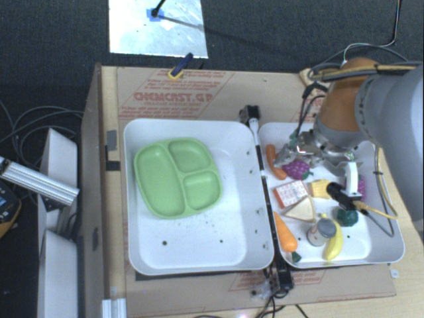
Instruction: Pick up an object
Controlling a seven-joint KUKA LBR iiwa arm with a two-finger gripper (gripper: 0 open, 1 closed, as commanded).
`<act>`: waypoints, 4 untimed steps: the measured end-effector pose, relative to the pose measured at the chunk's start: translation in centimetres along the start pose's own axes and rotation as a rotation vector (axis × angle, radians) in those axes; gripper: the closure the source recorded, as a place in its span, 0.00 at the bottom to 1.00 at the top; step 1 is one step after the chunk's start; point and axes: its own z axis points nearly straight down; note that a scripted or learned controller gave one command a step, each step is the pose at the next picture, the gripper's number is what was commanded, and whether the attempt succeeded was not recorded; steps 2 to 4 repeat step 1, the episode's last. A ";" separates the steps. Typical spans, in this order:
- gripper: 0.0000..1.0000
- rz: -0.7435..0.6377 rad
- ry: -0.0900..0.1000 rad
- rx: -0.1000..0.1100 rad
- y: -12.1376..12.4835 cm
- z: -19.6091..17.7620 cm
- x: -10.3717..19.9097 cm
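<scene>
Risk: end effector (296,152), grip state cannot be told, sits low over the purple plastic grape bunch (298,169) near the right white bin's (387,247) far-left corner, crowded by the orange plastic carrot (275,163), so a nudge or double-pick seems likely.

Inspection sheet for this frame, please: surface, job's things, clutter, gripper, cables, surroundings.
Surface: two shallow white bins, left and right, on a cardboard sheet.
Job's things: right bin holds purple toy grapes, two orange carrots, yellow banana, red-and-white card.
Clutter: green divided plate in left bin.
Gripper: gripper low beside the grapes.
Cables: black cables left of bench.
Surroundings: dark carpet, silver sheet.
</scene>
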 end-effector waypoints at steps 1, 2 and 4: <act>1.00 -0.002 0.000 -0.001 0.0 -0.9 0.1; 1.00 -0.002 0.000 -0.001 0.0 -0.9 0.1; 1.00 -0.002 0.000 -0.001 0.0 -0.9 0.1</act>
